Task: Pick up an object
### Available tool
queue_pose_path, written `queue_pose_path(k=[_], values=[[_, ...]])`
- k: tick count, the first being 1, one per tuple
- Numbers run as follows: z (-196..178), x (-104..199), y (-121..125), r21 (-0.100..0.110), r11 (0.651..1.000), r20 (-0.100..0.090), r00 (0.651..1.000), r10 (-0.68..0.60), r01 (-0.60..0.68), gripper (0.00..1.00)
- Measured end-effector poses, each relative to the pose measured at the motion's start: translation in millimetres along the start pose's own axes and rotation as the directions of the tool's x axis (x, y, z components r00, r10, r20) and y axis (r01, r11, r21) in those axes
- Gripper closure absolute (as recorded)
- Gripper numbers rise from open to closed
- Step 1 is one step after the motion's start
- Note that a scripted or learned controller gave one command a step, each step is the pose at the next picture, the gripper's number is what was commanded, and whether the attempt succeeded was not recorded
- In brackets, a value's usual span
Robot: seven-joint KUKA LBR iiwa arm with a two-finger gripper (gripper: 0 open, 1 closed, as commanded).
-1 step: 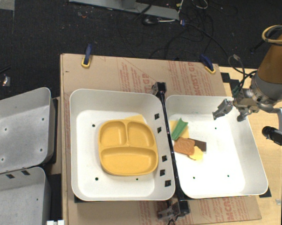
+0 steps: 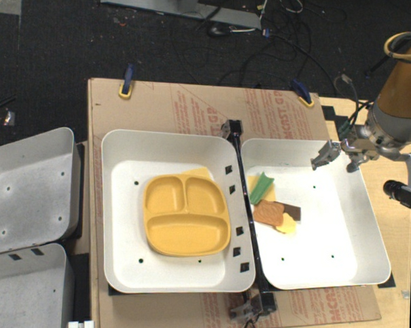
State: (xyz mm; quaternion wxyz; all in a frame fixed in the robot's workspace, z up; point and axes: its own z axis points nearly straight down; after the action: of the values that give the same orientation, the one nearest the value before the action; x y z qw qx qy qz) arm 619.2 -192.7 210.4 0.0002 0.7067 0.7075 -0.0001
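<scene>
My gripper (image 2: pixel 337 161) hangs over the far right corner of the right bin (image 2: pixel 338 234), open with nothing between its fingers. A small pile lies against that bin's left wall: a green strip (image 2: pixel 261 188), a brown slab (image 2: pixel 268 213), a yellow piece (image 2: pixel 286 227) and a dark brown piece (image 2: pixel 292 212). The pile is well to the left of the gripper and nearer the camera. A yellow compartment tray (image 2: pixel 187 215) lies flat in the left bin (image 2: pixel 123 190).
The two bins meet at a black divider strip (image 2: pixel 241 195) with clips. They rest on a cardboard sheet (image 2: pixel 194 102) held by blue and yellow clamps. Spare white bins (image 2: pixel 28 179) lie at the far left. Cables run along the dark floor behind.
</scene>
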Motion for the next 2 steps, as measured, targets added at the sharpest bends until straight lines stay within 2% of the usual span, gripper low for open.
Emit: queue_pose_path(k=[2], values=[[115.6,-4.6,-3.2,0.004,1.000,-0.001,1.000,0.002,-0.002,0.00]])
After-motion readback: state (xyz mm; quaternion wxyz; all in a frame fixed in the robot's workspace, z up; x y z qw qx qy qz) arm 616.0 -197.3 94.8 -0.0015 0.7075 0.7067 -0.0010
